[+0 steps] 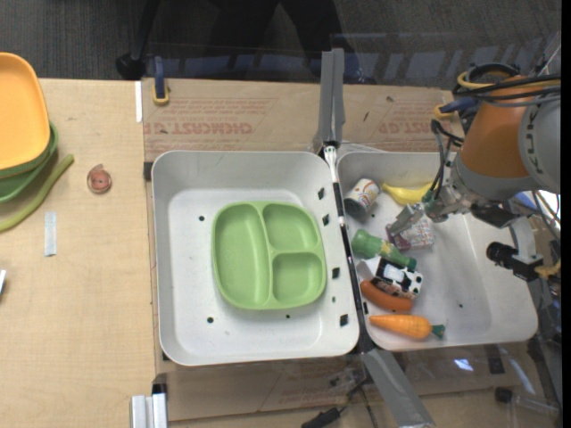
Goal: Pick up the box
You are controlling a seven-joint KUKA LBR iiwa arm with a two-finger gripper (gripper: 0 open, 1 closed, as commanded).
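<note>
The box (398, 279) is small, black and white, and lies in the right bin (482, 315) near its left wall. It rests between a green object (379, 244) above it and a reddish sausage-shaped object (385, 299) below it. My gripper (411, 229) hangs from the grey arm with the orange band (491, 141). It is just up and right of the box, over the right end of the green object. No part of the box is between its tips.
The right bin also holds a small can (363, 194), a banana (409, 191) and a carrot (406, 326) at the front. The left bin (178, 239) bears a green divided plate (268, 255). Orange and green dishes (20, 141) sit at far left.
</note>
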